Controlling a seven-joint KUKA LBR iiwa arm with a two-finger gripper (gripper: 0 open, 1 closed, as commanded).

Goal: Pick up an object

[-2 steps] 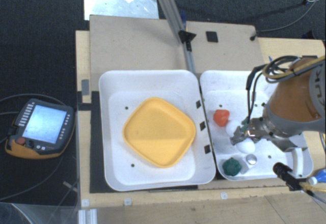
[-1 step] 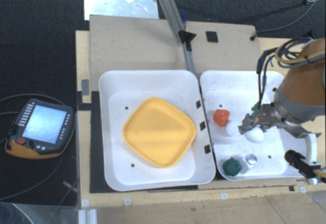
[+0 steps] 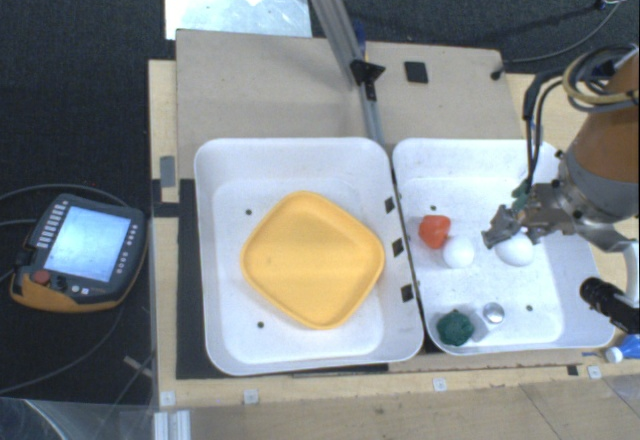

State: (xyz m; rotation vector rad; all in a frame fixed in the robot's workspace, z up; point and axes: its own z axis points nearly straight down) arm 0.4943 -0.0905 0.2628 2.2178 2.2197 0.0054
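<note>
fingers: I can't tell from up here whether they're spread or pressed together; the dark tips blur into the gripper body.
gripper (image 3: 503, 234): I see it low in the right bin, pointing toward that bin's middle, tip just beside the white ball on its right.
white ball, right (image 3: 517, 251): sits on the bin floor, tucked under or against the gripper's lower edge; I can't tell if it's touching. Nothing I see says it's between the fingers.
white ball, left (image 3: 458, 253): on the bin floor, just left of the gripper tip, apart from it.
red block (image 3: 434, 230): just above and left of the left white ball, close enough that they may touch, near the divider between the bins.
green lump (image 3: 456, 327): front left corner of the right bin, by the rim.
silver cap (image 3: 492, 312): small round metal piece just right of the green lump.
right bin (image 3: 470, 164): holds all five small items.
arm (image 3: 603, 153): comes in from the right, orange band above the wrist, cables looped over it.
left bin (image 3: 222, 228): holds a yellow plate (image 3: 313, 258), rounded square, lying flat at the centre, turned corner-up.
pendant (image 3: 78, 251): lies on the dark floor left of the bench, screen lit.
</note>
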